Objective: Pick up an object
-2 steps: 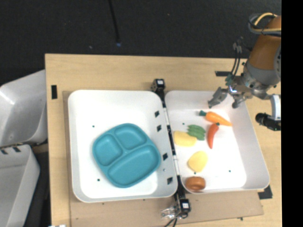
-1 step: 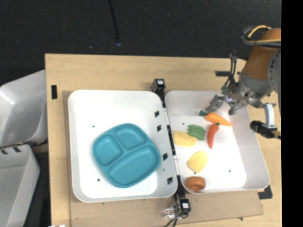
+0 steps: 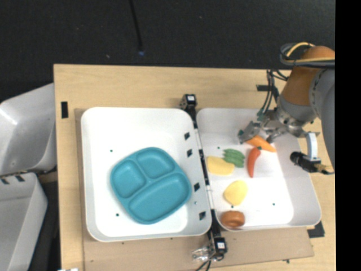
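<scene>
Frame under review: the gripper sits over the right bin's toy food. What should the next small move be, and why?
Probably a short straight descent, then a close. The gripper hovers right above the small orange carrot-like toy near the far side of the right white bin, and nothing shows between its fingers. The red chilli-shaped toy lies close beside it, so sideways drift risks a bump.

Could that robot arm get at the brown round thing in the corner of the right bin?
Probably yes: the brown item lies uncovered, though tight against the right bin's near wall, which may crowd the gripper.
</scene>
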`<state>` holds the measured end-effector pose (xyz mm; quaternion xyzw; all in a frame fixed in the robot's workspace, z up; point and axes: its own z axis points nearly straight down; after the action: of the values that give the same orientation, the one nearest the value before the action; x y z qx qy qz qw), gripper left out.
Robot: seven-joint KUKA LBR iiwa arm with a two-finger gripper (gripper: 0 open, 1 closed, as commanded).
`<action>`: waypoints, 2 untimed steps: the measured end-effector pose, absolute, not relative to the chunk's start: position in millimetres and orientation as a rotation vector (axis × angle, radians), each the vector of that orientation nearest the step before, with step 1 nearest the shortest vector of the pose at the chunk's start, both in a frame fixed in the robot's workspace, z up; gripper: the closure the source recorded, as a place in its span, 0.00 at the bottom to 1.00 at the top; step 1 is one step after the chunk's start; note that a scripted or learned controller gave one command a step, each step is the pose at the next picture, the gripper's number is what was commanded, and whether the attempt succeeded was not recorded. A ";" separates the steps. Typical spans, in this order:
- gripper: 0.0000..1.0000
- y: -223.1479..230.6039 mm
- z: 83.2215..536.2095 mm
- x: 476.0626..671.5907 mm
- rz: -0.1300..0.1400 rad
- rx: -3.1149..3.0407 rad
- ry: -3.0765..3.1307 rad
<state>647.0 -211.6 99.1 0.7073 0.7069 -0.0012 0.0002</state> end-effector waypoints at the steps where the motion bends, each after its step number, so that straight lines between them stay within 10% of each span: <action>1: 1.00 -212.9 113.7 648.9 0.001 2.215 2.216; 2: 1.00 -218.0 178.3 654.2 0.006 2.214 2.218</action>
<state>654.2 -218.0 178.3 0.7064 0.7078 0.0018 0.0040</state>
